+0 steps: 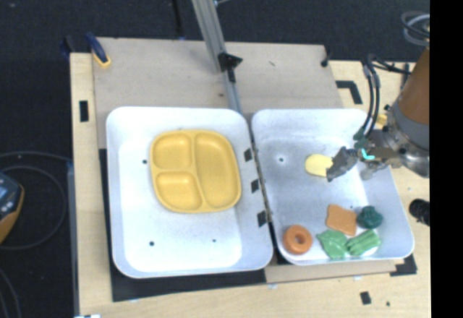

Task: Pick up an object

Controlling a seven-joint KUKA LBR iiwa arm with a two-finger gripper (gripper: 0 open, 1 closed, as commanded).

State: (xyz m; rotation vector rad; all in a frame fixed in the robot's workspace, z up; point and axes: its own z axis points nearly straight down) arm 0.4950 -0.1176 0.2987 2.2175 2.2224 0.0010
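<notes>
My gripper [354, 167] hangs over the right bin [289, 136], near its right side, with its two dark fingers spread apart and nothing between them, so it is open. A small yellow rounded piece [317, 165] lies on the bin floor just left of the left fingertip [337, 168], touching or nearly touching it. Towards the bin's front lie an orange ring [297, 238], an orange toast-like piece [341, 220], a dark green piece [370, 217] and two light green pieces [338, 244] [364, 242].
The left bin [130, 237] holds a yellow three-compartment plate [195, 170]. A metal pole [206, 20] rises from behind the bins at the middle. The arm's orange band [416, 103] and cables sit at the right edge.
</notes>
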